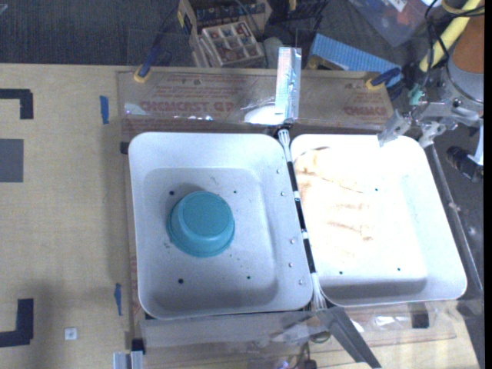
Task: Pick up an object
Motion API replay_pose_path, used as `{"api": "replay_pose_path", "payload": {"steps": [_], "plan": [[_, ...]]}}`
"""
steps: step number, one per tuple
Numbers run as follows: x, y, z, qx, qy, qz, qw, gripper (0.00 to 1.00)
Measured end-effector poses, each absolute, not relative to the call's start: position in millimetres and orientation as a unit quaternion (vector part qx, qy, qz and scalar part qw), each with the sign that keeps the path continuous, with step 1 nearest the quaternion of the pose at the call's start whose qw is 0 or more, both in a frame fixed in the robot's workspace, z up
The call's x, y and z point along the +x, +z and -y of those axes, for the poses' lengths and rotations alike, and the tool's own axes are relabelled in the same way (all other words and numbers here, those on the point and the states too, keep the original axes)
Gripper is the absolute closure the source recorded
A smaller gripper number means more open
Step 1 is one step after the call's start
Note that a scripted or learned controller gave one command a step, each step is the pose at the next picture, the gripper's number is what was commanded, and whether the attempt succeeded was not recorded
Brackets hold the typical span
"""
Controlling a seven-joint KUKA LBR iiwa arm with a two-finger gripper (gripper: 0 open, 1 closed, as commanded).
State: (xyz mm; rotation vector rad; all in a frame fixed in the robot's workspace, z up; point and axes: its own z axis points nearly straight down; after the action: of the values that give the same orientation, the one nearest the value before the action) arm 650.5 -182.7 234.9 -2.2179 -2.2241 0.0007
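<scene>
figure: overhead view of my workspace. two shallow white bins sit side by side on the bench; the left bin point(154, 167) holds the only object to pick, while the right bin point(438, 206) shows brownish smears on its floor. my arm point(469, 44) enters at the upper right, and my gripper point(407, 125) hangs over the far right corner of the right bin, well apart from the target; whether it is released or clenched i cannot tell at this size. the teal bowl point(201, 223) rests upside down near the middle of the left bin, its base uppermost. i judge it light, rigid plastic, smooth and somewhat slippery. inverted, it offers no lip, so i would pinch across the raised round base.
</scene>
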Motion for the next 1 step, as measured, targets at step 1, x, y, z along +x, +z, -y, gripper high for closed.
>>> {"api": "replay_pose_path", "payload": {"steps": [1], "plan": [[641.8,139.9,221.6,-0.776,0.0007,0.630,0.001,0.00]]}}
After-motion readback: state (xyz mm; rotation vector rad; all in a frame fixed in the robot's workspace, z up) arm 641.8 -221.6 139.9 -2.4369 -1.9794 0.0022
